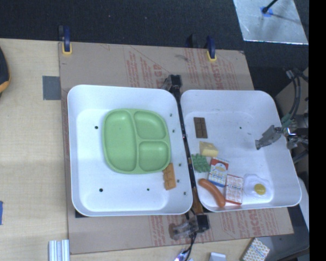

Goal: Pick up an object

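The end effector (262, 140) hangs over the right edge of the right bin (271, 107), its grey tip pointing left over bare white floor; whether it is wide or narrow cannot be told, and nothing shows in it. The objects lie well apart from it along that bin's left and lower parts: a brown bar (200, 126), a yellow block (208, 149), a green piece (200, 162), two small cartons (226, 180), a sausage (212, 192) and a fried egg (257, 186). The left bin (81, 145) holds a green divided plate (136, 141) and an orange cracker (169, 176). Both bins rest on the desk (22, 162).
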Robot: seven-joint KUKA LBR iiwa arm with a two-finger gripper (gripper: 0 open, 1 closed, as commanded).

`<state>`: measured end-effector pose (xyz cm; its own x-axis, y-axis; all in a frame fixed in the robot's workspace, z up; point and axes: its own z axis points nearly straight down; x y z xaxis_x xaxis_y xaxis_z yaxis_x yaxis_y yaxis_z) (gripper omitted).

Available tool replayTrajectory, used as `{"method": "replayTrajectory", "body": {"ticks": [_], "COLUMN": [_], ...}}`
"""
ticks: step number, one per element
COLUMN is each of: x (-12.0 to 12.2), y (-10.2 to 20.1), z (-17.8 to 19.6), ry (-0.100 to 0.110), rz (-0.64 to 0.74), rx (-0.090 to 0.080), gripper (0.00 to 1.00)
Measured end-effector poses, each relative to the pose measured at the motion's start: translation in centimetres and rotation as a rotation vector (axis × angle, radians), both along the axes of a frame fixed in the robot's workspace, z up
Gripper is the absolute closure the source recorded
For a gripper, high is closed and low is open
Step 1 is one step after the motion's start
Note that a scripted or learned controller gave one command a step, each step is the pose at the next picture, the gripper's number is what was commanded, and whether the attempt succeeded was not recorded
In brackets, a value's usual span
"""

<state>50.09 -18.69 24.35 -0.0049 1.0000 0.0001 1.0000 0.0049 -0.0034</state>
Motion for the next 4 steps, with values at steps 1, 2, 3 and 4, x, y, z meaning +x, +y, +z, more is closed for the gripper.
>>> {"method": "replayTrajectory", "body": {"ticks": [1,2,3,4], "x": [1.0,4.9,12.8,13.6], "y": [11.8,5.2,5.9,-3.0], "z": [-2.7,-13.9,-15.2,-15.0], "ry": [0.003,0.003,-0.006,-0.004], "rz": [0.012,-0.003,0.001,-0.007], "rx": [0.005,-0.002,-0.001,-0.004], "gripper": [0.00,0.00,0.00,0.00]}}
